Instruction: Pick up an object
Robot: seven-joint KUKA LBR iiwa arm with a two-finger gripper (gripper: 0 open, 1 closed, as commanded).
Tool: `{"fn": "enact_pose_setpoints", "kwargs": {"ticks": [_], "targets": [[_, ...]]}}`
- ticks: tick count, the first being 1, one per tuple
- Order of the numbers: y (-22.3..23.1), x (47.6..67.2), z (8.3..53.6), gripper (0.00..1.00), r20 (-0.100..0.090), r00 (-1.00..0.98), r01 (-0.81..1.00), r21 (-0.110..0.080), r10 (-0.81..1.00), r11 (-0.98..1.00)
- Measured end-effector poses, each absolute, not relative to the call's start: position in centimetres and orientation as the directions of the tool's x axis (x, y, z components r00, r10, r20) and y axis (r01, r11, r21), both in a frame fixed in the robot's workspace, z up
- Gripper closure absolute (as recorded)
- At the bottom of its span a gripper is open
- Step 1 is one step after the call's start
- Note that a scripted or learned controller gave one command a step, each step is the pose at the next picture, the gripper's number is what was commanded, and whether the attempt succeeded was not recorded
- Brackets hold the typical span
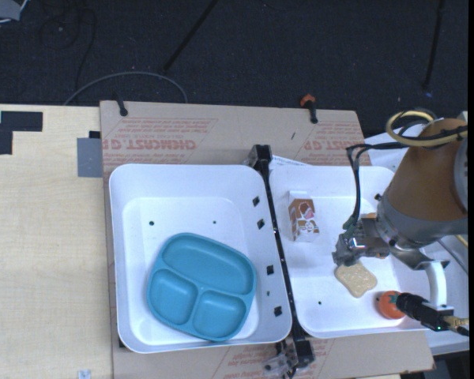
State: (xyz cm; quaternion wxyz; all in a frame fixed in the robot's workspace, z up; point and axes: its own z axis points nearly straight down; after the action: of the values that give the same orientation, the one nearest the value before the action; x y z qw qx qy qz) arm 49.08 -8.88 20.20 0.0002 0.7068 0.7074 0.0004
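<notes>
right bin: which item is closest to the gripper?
The flat tan toast-shaped piece, just below the gripper in the view. The small white-and-brown carton sits further left; the orange round object lies toward the bin's near right corner.

One fixed camera looks down at a slant from above the counter [47, 235], framing the left bin [182, 188] and right bin [324, 196] mid-frame, with the arm [426, 188] at the right edge.
</notes>
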Motion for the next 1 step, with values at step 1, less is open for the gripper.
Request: {"fn": "enact_pose_setpoints", "kwargs": {"ticks": [1], "targets": [[-5.4, 52.65, 20.59, 1.0, 0.001, -0.004, 1.0, -0.001, 1.0, 0.004]]}}
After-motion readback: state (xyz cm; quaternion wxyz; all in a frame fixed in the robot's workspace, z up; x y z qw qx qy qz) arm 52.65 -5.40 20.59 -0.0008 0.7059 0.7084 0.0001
